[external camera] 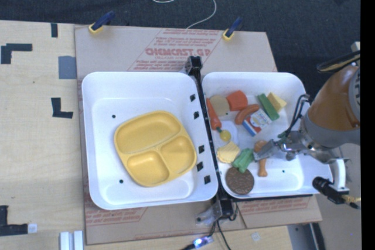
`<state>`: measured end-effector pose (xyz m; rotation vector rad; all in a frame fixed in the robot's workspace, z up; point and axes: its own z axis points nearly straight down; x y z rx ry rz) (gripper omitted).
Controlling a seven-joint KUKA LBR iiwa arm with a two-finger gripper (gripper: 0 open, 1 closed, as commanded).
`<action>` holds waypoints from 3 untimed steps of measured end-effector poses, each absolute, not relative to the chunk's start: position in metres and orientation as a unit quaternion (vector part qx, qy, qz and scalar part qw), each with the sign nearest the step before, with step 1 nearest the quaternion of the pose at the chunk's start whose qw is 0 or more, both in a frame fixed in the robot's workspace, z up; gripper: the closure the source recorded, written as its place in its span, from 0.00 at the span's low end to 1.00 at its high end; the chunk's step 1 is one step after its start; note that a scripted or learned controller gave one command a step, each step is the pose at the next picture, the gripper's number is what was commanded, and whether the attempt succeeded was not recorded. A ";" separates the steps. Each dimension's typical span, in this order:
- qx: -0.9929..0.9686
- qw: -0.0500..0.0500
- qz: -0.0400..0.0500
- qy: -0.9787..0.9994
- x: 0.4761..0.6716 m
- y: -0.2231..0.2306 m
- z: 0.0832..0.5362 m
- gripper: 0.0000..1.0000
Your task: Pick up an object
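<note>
Camera view | tool (grip state: cannot tell) | crowded by green block, brown cookie.

Yellow tray glossy smooth plastic; white bins matt plastic; baseboard printed cardboard.

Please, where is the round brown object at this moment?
The round brown disc lies in the right bin, at its near left corner, just below the green piece.

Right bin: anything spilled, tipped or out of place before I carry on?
Nothing stands out. The toy food pieces lie jumbled but all inside the right white bin, and the yellow divided plastic plate sits flat in the left white bin. The hand is low among the pieces.
</note>
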<state>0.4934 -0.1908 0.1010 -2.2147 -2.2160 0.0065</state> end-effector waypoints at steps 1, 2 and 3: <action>-0.707 0.000 0.001 -0.707 0.493 -0.190 0.084 0.00; -0.707 -0.001 0.001 -0.707 0.494 -0.191 0.095 1.00; -0.707 -0.002 -0.001 -0.708 0.495 -0.194 0.158 1.00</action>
